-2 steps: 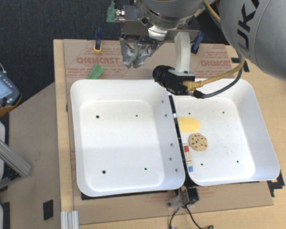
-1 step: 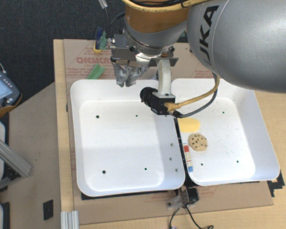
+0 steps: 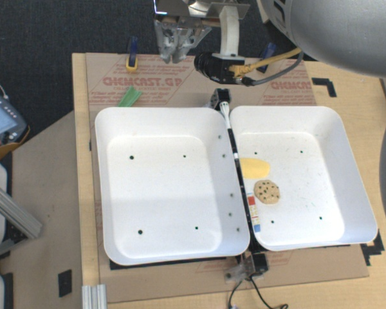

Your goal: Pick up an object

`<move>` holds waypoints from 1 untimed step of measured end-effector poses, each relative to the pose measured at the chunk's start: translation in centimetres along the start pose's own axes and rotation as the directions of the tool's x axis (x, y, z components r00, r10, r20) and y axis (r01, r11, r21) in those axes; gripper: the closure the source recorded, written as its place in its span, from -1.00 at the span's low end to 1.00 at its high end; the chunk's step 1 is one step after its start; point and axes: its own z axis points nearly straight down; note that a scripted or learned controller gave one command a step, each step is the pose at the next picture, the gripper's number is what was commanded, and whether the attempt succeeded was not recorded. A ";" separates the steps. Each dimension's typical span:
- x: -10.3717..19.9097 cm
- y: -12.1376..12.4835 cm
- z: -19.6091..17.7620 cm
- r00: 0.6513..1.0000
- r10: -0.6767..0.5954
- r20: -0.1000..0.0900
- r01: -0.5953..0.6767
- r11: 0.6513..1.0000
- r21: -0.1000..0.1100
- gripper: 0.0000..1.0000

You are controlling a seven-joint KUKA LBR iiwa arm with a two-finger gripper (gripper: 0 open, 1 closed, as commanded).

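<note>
Above the far edge of the bench, beyond both bins, your gripper [image 3: 174, 47] hangs with nothing between its fingers; they look a little apart. The cookie [image 3: 267, 191] and the yellow piece [image 3: 254, 168] lie in the right bin [image 3: 334, 172], near the divider. You must come toward the camera and somewhat right to reach them.

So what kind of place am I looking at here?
Probably a robotics lab grasping bench: a grey robot arm above two white bins on a cardboard sheet, with a toy cookie as pick target.
</note>
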 end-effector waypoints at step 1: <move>0.1 -6.8 -10.1 1.000 -0.006 -0.004 0.006 1.000 -0.002 1.00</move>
